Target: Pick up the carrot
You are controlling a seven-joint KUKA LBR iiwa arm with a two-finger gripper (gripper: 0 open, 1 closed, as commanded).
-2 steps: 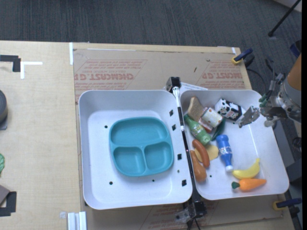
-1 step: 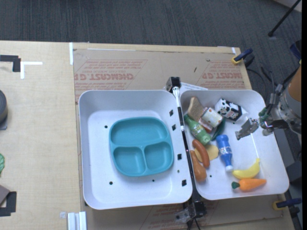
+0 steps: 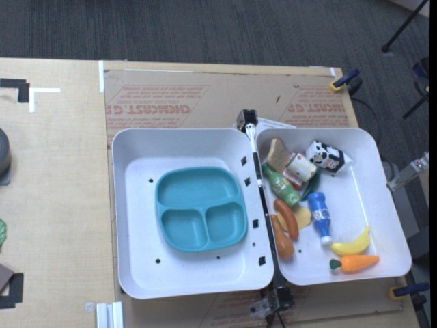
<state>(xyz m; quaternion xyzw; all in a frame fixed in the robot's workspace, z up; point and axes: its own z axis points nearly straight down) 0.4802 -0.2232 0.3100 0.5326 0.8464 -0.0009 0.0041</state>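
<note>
Lying in the right bin, near its front right corner, the carrot can be seen. It is orange with a small green end, and it is laid flat with that end pointing left. A banana is set just behind it, very close, maybe touching. A blue bottle is laid down to the left of the banana. Two brown sausages are placed by the bin's left wall, and a green packet is set behind them. A slice of bread, a small red and white box and a black and white toy are piled at the back.

Whether the gripper is open or shut cannot be told, and nothing is seen to be held by it.

A blue plate with three parts is placed in the middle of the left bin. Both bins are set side by side on brown card on the desk.
</note>
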